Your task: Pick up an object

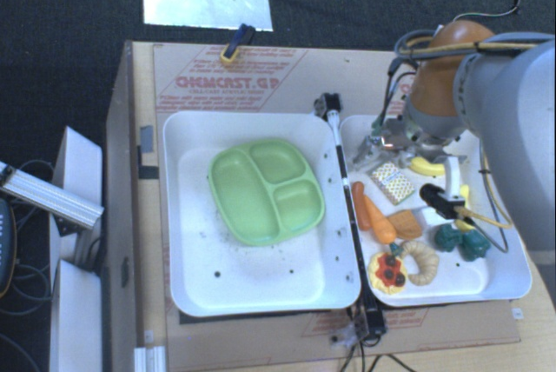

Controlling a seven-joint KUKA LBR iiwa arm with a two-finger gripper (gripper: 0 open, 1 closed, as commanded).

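A green tray is seen in the left bin. In the right bin lie a carrot, a pizza and a banana. The gripper is lowered there, perhaps touching nothing.

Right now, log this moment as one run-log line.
gripper: over right bin far end | grasp: unconfirmed | carrot: in bin | green tray: left bin

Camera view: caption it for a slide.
KUKA arm's gripper hovers over toy food in the right bin; green divided plate in the left bin.
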